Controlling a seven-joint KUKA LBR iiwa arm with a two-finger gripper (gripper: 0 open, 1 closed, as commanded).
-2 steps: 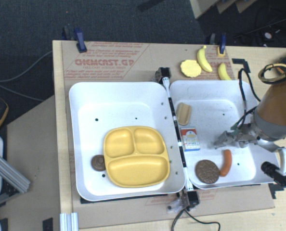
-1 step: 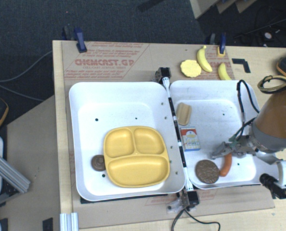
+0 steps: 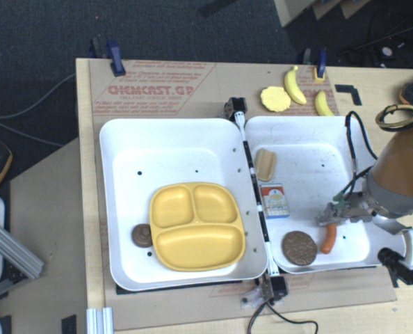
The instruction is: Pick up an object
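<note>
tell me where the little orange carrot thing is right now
In the camera view the orange carrot lies near the front of the right bin, just right of the round brown disc and directly below the gripper.

A tan bench with red lettering carries two shallow white bins side by side (left bin, right bin). Toward one o'clock on the bare board lie a yellow banana, a second banana and a yellow round piece.

A robotics lab — clamped bench, loose cables (dark carpet underneath), toy food.
</note>
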